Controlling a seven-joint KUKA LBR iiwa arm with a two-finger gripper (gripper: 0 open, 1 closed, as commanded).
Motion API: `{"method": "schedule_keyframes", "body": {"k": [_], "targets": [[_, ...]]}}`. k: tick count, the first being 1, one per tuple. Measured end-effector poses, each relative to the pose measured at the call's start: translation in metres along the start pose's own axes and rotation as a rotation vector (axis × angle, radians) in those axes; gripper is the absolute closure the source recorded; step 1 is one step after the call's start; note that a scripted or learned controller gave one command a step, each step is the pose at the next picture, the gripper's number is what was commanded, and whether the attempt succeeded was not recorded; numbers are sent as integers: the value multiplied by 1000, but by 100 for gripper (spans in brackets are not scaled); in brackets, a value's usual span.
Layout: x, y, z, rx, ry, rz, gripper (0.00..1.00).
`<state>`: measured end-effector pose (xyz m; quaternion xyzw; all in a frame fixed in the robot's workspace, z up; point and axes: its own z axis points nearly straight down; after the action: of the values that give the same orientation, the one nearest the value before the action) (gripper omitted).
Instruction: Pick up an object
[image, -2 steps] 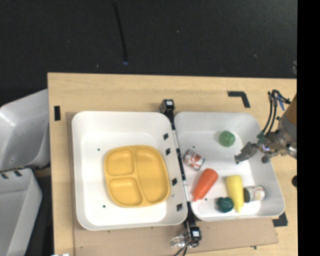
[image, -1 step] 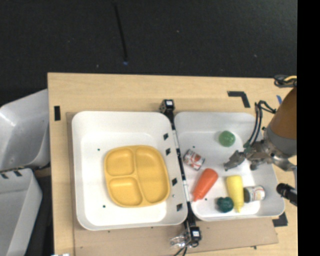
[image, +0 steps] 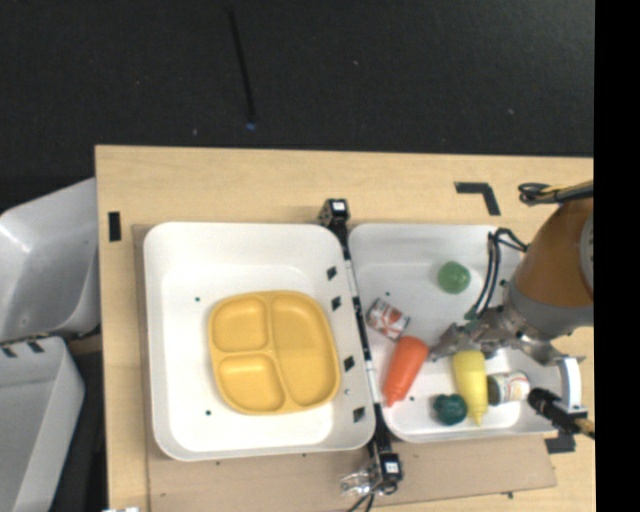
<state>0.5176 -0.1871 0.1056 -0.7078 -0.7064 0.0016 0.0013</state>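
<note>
Pincer (image: 470, 340) hovers apparently just above yellow bottle (image: 471, 383), near right bin's (image: 420, 245) front edge.

Arm comes in from 3 o'clock, orange band above the grey wrist, angled down toward 8 o'clock. Claw (image: 462, 342) sits low at the end of it, too murky to read.

Yellow divided plate (image: 272, 352) in the left white bin (image: 170, 330), light wooden bench (image: 250, 185)
</note>
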Motion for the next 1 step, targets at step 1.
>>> {"method": "schedule_keyframes", "body": {"k": [1], "targets": [[-1,2,-14,-8,-1,4,100]]}}
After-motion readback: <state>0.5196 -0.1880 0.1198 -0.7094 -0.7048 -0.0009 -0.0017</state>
